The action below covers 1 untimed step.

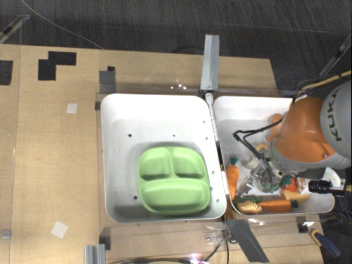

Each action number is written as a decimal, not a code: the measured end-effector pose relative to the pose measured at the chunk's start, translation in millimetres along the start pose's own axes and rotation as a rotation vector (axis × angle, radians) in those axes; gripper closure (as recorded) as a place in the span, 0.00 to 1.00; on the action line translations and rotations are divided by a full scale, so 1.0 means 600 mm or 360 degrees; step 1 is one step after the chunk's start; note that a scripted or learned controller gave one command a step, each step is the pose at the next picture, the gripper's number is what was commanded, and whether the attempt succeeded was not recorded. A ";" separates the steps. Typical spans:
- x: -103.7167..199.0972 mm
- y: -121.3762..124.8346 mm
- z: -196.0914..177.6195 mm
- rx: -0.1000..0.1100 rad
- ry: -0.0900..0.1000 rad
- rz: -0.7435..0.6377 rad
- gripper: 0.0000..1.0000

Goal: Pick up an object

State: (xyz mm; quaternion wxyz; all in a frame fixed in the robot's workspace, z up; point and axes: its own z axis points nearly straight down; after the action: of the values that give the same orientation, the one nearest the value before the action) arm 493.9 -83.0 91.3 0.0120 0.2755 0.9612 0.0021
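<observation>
Left bin [118,125] open around green tray [174,179]; right bin [247,111] crowded.

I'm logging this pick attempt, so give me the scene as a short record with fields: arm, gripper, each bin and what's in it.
arm: grey with orange band, reaching in from the right over the right bin
gripper: low in the right bin among the toys; grasp cannot be judged
left bin: holds a green divided tray
right bin: holds a carrot by the left wall, another carrot along the front, other small toys
cable: black, looping off the wrist
</observation>
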 end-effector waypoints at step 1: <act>-0.007 0.004 -0.022 -0.0010 -0.0024 -0.0010 1.00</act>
State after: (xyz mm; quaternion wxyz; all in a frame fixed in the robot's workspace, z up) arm 498.6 -83.0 104.7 0.0200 0.2724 0.9620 0.0029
